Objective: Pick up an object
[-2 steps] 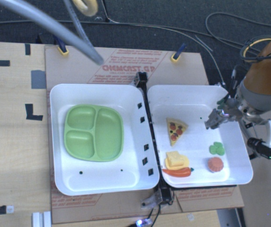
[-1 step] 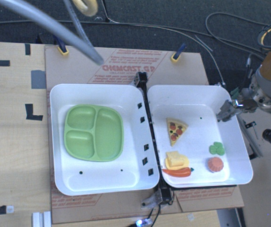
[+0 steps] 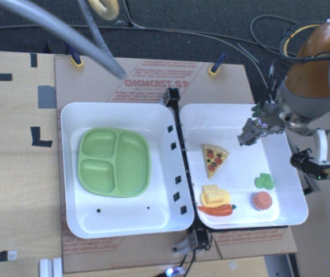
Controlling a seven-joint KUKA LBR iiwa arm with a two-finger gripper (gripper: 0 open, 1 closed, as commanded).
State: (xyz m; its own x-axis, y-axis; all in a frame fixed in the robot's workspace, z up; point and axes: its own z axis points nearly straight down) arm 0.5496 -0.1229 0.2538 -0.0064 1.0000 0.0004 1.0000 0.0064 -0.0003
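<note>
A grey KUKA arm with an orange band reaches in from the right over the right bin (image 3: pixel 280 215), its gripper (image 3: pixel 249 135) hanging above the bin's upper right part; whether it is apart or together cannot be told from this slanted overhead view, and nothing shows clamped in it. The nearest item, a pizza slice (image 3: pixel 214 157) with red dots, lies on the bin floor just to the lower left of the gripper, apart from it, with bare white floor between the two. Farther down the same bin, a yellow cheese block (image 3: pixel 214 194) sits touching a red pepper (image 3: pixel 217 210) that lies along the lower wall. Toward the bin's right side, a small green piece (image 3: pixel 263 181) rests just above a round pink-red piece (image 3: pixel 262 201), the two close together and well below the gripper. A black divider (image 3: pixel 179 154) separates the two bins. The left bin (image 3: pixel 72 212) holds a green sectioned plate (image 3: pixel 114 161), lying flat left of centre, well apart from the arm. Both bins rest on a cardboard sheet (image 3: pixel 153 79) on the bench.
</note>
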